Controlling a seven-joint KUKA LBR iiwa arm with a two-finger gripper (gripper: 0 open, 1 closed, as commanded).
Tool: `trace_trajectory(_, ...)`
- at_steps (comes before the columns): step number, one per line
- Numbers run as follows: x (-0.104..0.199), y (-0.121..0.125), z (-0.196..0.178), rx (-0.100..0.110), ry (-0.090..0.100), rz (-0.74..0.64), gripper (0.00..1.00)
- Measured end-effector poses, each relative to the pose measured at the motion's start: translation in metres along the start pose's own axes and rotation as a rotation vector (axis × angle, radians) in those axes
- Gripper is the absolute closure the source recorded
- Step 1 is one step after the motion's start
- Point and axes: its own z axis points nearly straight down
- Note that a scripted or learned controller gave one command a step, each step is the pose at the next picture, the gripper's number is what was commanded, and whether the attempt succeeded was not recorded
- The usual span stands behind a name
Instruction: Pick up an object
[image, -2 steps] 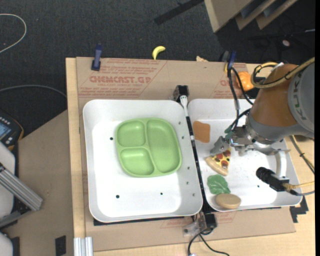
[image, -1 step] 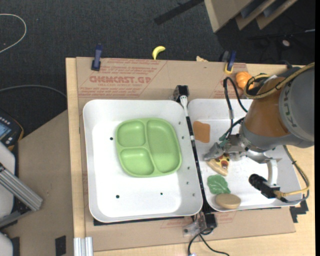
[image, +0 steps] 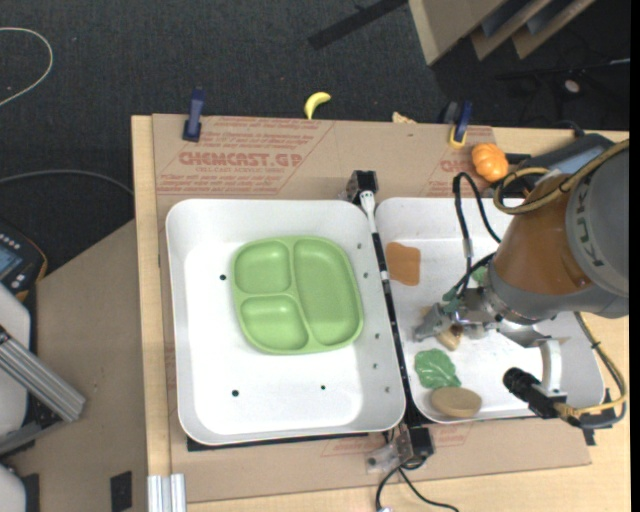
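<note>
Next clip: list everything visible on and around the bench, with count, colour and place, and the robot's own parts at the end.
bins: 2, white, side by side on the bench
divided plate: 1, light green, three compartments, middle of the left bin
flat square piece: 1, orange-brown, upper left of the right bin
leafy toy: 1, green, lower left of the right bin
round flat piece: 1, tan, right bin's near edge, below the leafy toy
banana: 1, yellow, floor beyond the bench
round fruit: 1, orange, bench's far right corner
clamps: 2, blue, bench's far edge
arm: 1, grey with an orange band, over the right bin
claw: 1, dark, low in the right bin
</note>
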Motion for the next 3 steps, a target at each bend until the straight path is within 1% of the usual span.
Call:
trace_trajectory(1, 0.049, 0.004, -0.106, -0.013, -0.001, -0.008, 0.00)
trace_trajectory(2, -0.005, -0.037, -0.039, 0.005, -0.001, 0.004, 0.00)
trace_trajectory(3, -0.011, -0.034, 0.002, 0.000, 0.001, 0.001, 0.00)
